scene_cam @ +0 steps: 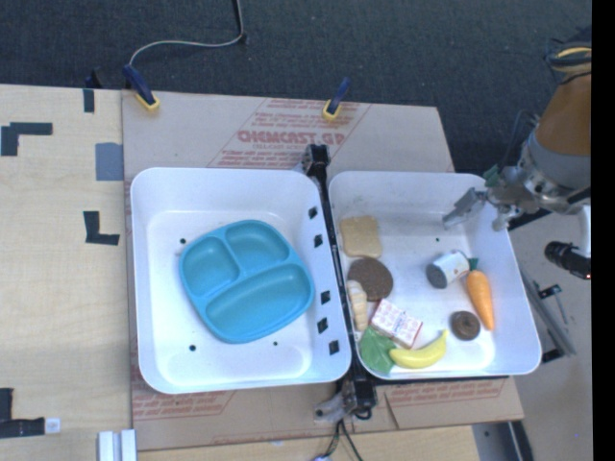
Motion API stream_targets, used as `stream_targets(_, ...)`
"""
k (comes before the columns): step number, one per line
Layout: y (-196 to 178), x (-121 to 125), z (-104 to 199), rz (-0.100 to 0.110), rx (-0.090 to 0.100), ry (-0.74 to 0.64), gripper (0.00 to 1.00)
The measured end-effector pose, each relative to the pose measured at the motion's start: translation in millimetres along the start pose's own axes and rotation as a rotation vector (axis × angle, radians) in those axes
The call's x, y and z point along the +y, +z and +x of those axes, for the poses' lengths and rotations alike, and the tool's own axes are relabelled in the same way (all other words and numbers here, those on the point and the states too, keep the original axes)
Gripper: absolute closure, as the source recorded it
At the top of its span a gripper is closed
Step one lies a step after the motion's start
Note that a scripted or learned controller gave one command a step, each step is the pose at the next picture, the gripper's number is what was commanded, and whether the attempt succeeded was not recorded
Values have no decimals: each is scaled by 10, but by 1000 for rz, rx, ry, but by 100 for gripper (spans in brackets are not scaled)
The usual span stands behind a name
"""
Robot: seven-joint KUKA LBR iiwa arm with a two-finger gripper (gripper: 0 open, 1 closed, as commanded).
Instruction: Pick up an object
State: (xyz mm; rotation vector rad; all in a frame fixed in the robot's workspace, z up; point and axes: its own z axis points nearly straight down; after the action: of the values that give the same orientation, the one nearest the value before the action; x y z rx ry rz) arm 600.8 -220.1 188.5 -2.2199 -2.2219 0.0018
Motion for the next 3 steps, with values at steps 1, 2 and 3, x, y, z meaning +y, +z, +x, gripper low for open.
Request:
stream_targets(1,721,-236,97,2,1,0,0)
stream_targets(2,976,-782,7,-22,1,-8,0)
stream_targets(3,387,-422,443,-2,0,-1,0)
